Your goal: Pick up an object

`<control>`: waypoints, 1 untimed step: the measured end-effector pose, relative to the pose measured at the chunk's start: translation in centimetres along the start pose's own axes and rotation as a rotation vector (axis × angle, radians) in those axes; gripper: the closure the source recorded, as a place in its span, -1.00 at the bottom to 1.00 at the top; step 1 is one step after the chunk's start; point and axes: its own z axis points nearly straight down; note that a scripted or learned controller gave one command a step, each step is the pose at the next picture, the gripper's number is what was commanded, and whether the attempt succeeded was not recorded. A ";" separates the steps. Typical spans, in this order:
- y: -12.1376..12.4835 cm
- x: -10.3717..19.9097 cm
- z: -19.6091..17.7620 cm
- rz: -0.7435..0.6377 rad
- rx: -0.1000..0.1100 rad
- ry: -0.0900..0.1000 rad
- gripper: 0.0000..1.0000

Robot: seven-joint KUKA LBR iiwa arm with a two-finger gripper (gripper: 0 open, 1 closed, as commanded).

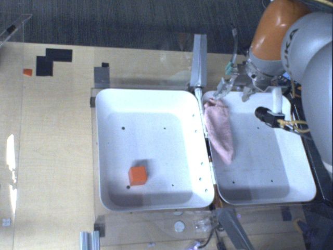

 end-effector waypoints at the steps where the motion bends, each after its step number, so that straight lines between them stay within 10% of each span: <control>1: -0.7 -3.0 8.3 0.008 0.007 0.000 -1.00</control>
